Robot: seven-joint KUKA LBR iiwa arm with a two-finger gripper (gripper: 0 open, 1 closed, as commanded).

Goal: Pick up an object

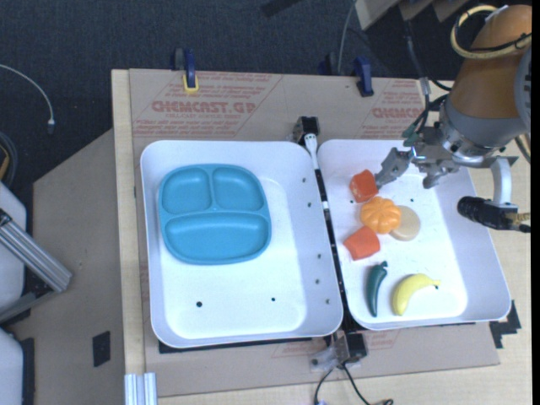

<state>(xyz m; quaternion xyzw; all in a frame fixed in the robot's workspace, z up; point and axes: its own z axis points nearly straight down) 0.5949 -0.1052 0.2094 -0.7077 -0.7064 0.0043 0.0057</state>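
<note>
1. A worktop (253, 99) covered in brown board carries two shallow white bins side by side.
2. The left bin (291, 251) holds a blue divided plate (215, 213), lying flat toward its far left.
3. The right bin (468, 260) holds six small things grouped near its left side: an orange-red block (364, 185) farthest back, an orange pumpkin-shaped piece (380, 214) just in front of it, a pale round disc (407, 224) touching the pumpkin's right side, a second red block (363, 243), a dark green pepper (375, 282), and a yellow banana (411, 292) nearest the front.
4. The grey and orange arm (489, 74) reaches in from the right.
5. Its tool (416, 169) hangs over the back of the right bin, just right of the orange-red block. Its two fingers stand apart, with nothing between them.
</note>
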